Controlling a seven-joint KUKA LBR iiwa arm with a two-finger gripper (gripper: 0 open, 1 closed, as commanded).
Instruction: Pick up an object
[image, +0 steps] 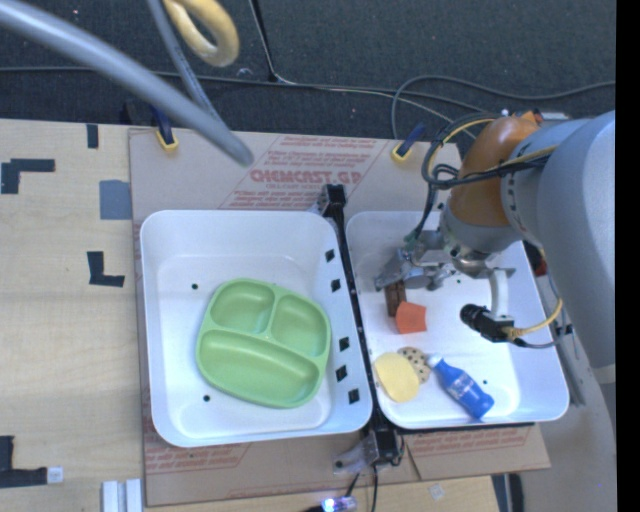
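Arm low over the right bin, fingers (400, 283) near the blocks

Whether the fingers were parted or held anything could not be told; they sat just above a brown block (395, 297) and orange cube (410, 318) in the right bin (540, 400), lower down a yellow round piece (396, 378) and blue bottle (464, 388). The left bin (160, 250) held a green divided plate (264, 342).
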